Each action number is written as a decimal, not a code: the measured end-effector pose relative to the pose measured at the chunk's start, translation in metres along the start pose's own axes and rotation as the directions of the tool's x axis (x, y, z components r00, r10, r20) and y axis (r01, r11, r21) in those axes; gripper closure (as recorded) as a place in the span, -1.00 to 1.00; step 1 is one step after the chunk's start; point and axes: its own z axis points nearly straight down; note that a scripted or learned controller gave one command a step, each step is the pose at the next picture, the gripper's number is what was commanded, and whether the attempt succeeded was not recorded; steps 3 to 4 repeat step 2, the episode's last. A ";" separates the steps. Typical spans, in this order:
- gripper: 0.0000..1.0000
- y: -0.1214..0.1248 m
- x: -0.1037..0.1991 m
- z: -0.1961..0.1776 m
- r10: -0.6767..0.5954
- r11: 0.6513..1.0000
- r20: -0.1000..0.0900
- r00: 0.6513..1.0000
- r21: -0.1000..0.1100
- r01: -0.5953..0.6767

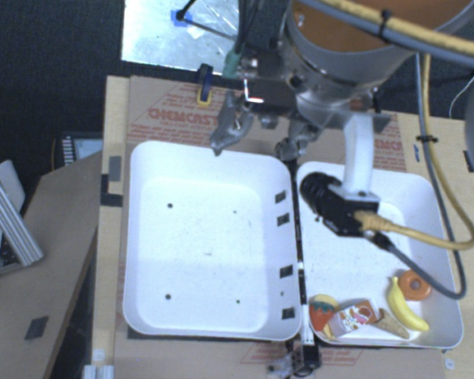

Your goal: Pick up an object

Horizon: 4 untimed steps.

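Objects: five, all in the right bin [354, 269], bunched in its near right corner.
- 1 banana [406, 307], yellow, lying at a slant close to the right wall
- 1 round orange fruit [414, 284], just behind the banana, touching or nearly so
- 1 red-orange tomato-like piece [322, 310], at the near wall close to the divide between the bins
- 1 red and white packet [351, 317], right beside the tomato piece
- 1 tan wedge [390, 324], between the packet and the banana; too small to say what it is

Bins: 2, white and shallow, side by side on a cardboard sheet [169, 113]. The left bin [207, 248] shows plain white floor with a few small dark dots. Four dark tabs [284, 220] run along the shared edge.

Gripper [258, 141]: over the far rim of the left bin, near the shared edge. Its fingers [228, 130] are spread wide with nothing between them. It is well apart from the objects, at the opposite end of the bench from them.

Room: a black unit [335, 203] on a white post hangs over the far left part of the right bin. A yellow cable [430, 239] loops from it across the bin toward the right wall, and a dark cable curves down near the orange fruit. Between the black unit and the object cluster is open white floor. The objects sit tight against the near and right walls, with open floor on their far side.
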 end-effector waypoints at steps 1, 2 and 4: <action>-1.00 0.003 0.005 0.191 0.005 1.000 0.007 1.000 0.011 -0.005; 1.00 0.004 0.005 0.171 0.005 1.000 0.000 1.000 -0.002 -0.005; 1.00 0.004 0.005 0.171 0.005 1.000 0.000 1.000 -0.002 -0.005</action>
